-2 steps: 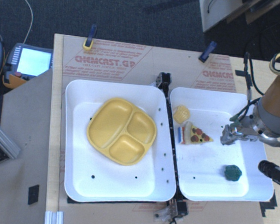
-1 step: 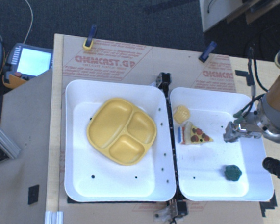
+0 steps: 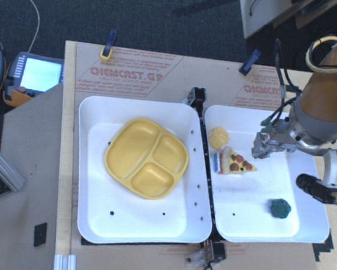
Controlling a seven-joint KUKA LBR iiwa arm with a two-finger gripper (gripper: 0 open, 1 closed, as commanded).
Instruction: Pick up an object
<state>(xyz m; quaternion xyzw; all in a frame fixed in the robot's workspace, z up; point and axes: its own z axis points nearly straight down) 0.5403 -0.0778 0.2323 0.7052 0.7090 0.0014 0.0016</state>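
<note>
The right bin (image 3: 301, 230) holds a toy pizza slice (image 3: 236, 163), a pale yellow lumpy piece (image 3: 218, 137), a thin blue stick (image 3: 217, 162) and a dark green lump (image 3: 279, 208). My gripper (image 3: 262, 147) hangs over the right bin, just right of and above the pizza slice, with nothing visibly between its fingers. Seen from above, its fingers are too small and dark to read.
A yellow compartment plate (image 3: 147, 158) lies in the left bin (image 3: 90, 213). A black divider clamp (image 3: 197, 96) sits between the bins at the back. The arm's grey body with the orange band (image 3: 333, 82) overhangs the right bin's far right side.
</note>
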